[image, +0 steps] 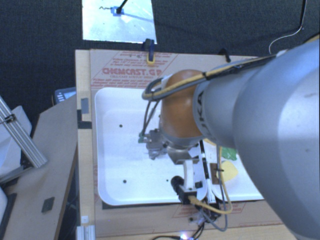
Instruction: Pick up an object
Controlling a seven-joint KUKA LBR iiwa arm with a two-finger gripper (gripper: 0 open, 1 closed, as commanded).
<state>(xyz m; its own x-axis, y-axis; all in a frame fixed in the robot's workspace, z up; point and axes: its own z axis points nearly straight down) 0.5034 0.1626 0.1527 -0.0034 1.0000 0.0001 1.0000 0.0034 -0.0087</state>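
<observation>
Grey arm (260, 114) over white bin (112, 134) | yellow object (229, 172) near arm | jaws state: cannot tell

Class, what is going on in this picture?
A grey robot arm with an orange band reaches in from the right over a white bin. Its gripper hangs low above the bin's bare floor. A yellow object and a green object lie further right, partly hidden by the arm. No pickup is visible.
</observation>
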